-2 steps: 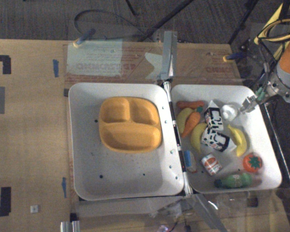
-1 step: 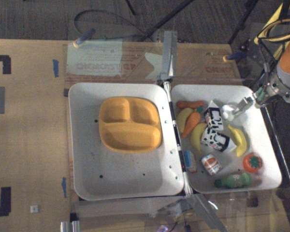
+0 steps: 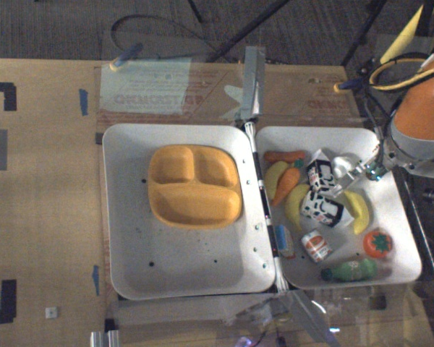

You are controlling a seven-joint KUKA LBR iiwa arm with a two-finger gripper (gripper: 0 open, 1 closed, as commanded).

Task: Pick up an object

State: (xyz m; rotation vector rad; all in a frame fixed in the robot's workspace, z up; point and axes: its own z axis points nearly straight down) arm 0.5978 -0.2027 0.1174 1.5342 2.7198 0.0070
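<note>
The right bin [image 3: 405, 262] holds several toy foods. A black-and-white cow-patterned carton [image 3: 322, 210] lies in its middle, and a second patterned piece [image 3: 317, 172] sits just above it. My gripper [image 3: 338, 173] reaches in from the right and hangs low over these patterned pieces, its silver tip next to the upper one. Around them lie an orange carrot [image 3: 288, 183], a yellow banana [image 3: 359, 212], a red-and-white can [image 3: 317, 246], a tomato [image 3: 377, 243] and a green vegetable [image 3: 351, 270]. Nothing visibly sits between the gripper's tips.
The left bin [image 3: 130, 266] carries an orange divided plate [image 3: 194, 186]. A reddish sausage [image 3: 283, 156] and another yellow fruit [image 3: 274, 173] lie by the right bin's far-left wall, a small blue-capped item [image 3: 283, 238] by the divider. Cables and the arm's orange band [image 3: 419, 114] crowd the right.
</note>
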